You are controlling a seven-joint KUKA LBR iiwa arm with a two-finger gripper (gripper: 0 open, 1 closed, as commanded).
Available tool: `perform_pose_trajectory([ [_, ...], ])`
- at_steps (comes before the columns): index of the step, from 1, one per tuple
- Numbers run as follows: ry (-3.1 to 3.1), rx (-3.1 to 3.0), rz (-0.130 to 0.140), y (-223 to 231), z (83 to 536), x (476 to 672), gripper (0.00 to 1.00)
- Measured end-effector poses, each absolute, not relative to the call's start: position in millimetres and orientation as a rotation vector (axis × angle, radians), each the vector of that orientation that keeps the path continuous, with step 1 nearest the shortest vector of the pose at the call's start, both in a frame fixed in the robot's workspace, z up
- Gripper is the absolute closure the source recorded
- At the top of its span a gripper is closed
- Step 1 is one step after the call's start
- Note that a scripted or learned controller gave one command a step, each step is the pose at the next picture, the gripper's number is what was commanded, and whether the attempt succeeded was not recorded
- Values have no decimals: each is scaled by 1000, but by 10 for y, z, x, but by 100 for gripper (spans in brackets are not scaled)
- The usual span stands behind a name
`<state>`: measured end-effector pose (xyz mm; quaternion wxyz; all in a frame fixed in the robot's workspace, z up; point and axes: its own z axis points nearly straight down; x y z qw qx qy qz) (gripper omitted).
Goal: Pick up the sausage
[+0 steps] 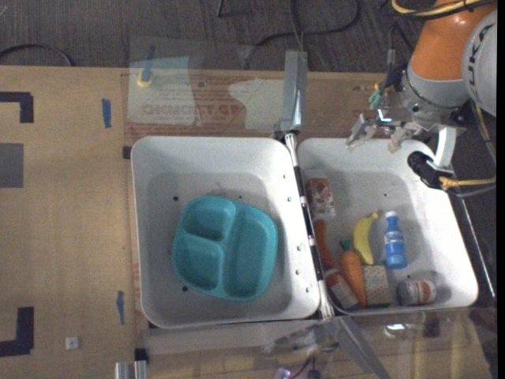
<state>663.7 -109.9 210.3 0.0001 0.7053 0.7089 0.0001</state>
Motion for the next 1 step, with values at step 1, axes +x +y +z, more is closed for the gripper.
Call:
perform_pose_trajectory([
  [1,1462,2784,-4,-913,941,6432,0],
])
